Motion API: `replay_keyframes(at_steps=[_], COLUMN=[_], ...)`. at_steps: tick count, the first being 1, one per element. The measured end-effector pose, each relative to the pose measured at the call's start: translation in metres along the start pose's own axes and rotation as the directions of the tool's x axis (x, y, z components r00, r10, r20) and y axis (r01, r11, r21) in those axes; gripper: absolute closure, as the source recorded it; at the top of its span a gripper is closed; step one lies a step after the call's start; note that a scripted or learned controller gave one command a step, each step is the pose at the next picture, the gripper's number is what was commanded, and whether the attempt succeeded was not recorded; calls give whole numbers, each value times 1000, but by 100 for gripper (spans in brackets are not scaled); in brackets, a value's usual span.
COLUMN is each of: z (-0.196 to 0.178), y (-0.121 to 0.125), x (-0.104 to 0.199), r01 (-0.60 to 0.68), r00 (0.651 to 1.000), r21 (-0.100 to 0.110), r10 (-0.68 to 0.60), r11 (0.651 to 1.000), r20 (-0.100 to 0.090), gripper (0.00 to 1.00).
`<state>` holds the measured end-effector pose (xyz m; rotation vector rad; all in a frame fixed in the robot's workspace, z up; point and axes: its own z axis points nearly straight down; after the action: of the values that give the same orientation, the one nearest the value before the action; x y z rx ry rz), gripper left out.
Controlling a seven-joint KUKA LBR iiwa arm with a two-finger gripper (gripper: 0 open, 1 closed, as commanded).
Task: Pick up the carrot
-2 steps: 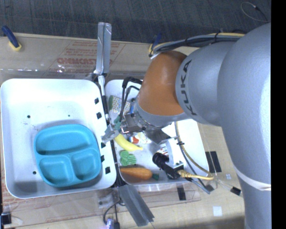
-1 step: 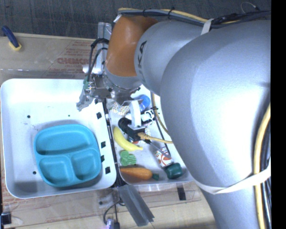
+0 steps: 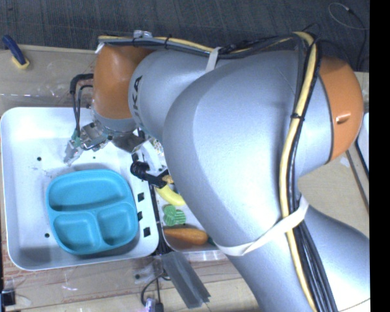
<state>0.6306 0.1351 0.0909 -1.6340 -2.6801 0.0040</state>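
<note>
A blue divided tray (image 3: 91,211) is seen filling the left bin's (image 3: 16,174) near half, the gripper (image 3: 75,149) is poised above its far edge over bare floor, and the carrot (image 3: 186,236) is wedged in the right bin's near corner beside the arm (image 3: 247,155).

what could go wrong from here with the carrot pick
1. The pincer hangs over the left bin, above the blue tray, while the orange thing that may be the carrot lies in the right bin, so a close here would likely catch nothing.
2. The arm covers most of the right bin, and the carrot lies tight against a green item, so a grab may take both.
</note>
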Motion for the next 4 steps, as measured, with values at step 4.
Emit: replay_keyframes(at_steps=[4], z=[-1], y=[-79], x=[129], r01=[180], r00=[984], r21=[3], r10=[-180], r11=[984], r20=[5], gripper=[100])
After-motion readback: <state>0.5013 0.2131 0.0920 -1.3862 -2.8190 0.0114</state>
